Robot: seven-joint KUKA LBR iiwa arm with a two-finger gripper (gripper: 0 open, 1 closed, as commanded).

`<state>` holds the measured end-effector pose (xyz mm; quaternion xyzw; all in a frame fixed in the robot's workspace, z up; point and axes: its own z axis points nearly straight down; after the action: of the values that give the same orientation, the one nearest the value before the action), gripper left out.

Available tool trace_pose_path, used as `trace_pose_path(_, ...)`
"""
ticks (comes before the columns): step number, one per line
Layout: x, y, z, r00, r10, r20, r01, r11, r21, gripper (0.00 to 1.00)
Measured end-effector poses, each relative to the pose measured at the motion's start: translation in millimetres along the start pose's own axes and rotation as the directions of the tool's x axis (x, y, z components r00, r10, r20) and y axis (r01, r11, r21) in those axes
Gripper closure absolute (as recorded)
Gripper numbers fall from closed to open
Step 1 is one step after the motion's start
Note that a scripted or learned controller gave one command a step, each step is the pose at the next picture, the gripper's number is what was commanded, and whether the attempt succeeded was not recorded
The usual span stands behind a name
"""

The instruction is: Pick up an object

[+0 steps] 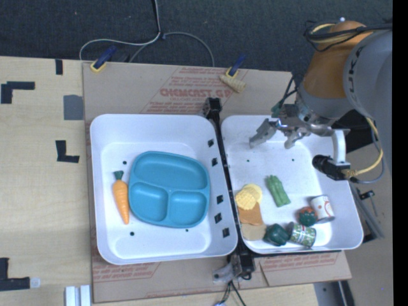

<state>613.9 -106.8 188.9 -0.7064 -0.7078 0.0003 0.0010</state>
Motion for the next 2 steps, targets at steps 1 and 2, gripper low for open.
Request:
trace_pose_path(1, -25.3, -53.7, 107.1, 1.000, 0.005, 0.002, -0.005, 1.000, -0.004, 0.00)
trace_pose_path(2, -25.4, -50.5, 91.7, 1.000, 0.002, 0.006, -0.002, 1.000, -0.009, 1.00)
